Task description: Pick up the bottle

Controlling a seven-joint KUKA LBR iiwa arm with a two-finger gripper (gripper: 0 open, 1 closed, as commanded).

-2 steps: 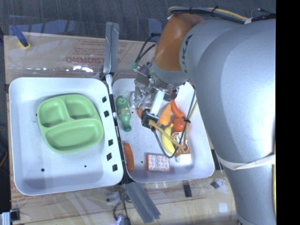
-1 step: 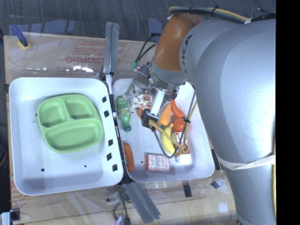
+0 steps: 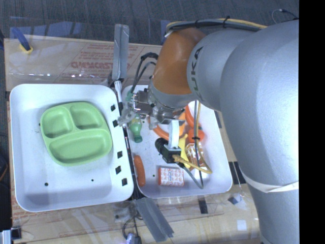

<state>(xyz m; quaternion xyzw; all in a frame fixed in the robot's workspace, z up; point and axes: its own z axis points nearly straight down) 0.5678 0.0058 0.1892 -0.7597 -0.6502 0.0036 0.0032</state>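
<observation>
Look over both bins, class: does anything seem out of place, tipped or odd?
Nothing looks spilled or broken. The right bin is simply crowded, with the green bottle against its left wall below the gripper; the green plate lies flat.

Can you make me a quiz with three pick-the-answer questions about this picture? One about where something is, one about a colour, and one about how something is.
1. Where is the green plate?
A. in the left bin
B. in the right bin
C. on the floor

2. What colour is the band above the robot's wrist?
A. blue
B. orange
C. pink

3. How is the green bottle right now?
A. lying on the plate
B. low in the right bin, beside the hand
C. hanging high above both bins

Answers:
1. A, the plate lies in the left bin.
2. B, the band is orange.
3. B, the bottle is down near the bin's left wall.
</observation>
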